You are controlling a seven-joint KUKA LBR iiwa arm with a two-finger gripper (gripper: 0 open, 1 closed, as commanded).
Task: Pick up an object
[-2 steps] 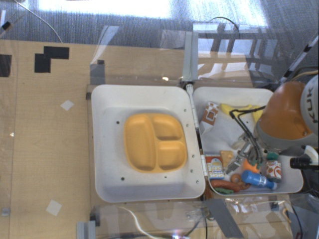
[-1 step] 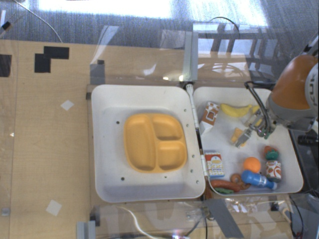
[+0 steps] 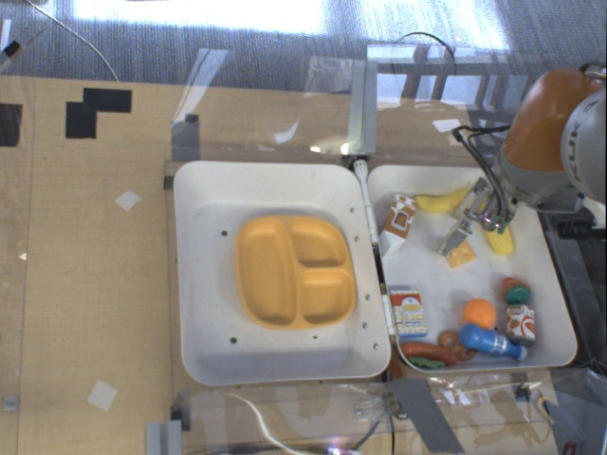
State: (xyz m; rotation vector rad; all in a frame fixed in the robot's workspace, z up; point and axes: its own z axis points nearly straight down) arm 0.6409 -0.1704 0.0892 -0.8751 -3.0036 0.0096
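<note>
Tool [image 3: 467,227] hangs low in the right bin [image 3: 560,301], toward its far edge, tip just over a small yellow wedge [image 3: 462,255]; aperture and hold: cannot tell. Banana [image 3: 444,200] lies just beside it. Risk: fingers close on crowded neighbours or air and the wedge slides on smooth plastic. Left bin [image 3: 199,282] carries a yellow divided tray [image 3: 295,271]. Tabletop [image 3: 85,282] is tan board.

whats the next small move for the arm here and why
Probably a short drop straight down onto the cheese wedge. The gripper hangs in the right bin just above that small yellow piece, with nothing seen between its jaws, so no pick has happened. The banana and carton lie close by, so sideways drift looks risky.
</note>
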